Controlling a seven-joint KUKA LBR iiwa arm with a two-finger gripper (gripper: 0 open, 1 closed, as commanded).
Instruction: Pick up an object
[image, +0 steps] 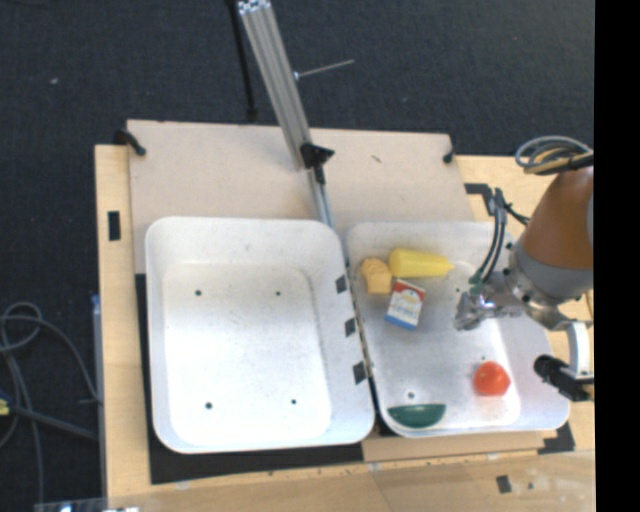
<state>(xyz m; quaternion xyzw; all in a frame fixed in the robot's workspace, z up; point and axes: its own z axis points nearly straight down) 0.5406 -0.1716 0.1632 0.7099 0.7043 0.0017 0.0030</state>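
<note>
Arm with its two-finger gripper (470, 312) low inside the right-hand shallow white bin (520, 405), near that bin's right side.

Whether the tool is spread or pressed together cannot be told, and no object is seen in it. Relative to the small red, white and blue carton (404, 304) lying near the bin's middle: a yellow banana-shaped toy (418, 264) sits just behind it, a small tan rounded block (375, 275) is close at its back-left, the gripper is to its right and apart from it, a round orange-red ball (490, 379) lies further toward the front right, and a dark green bowl-like piece (416, 413) rests at the front rim. The left-hand shallow white bin (245, 335) stands beside it.
</note>
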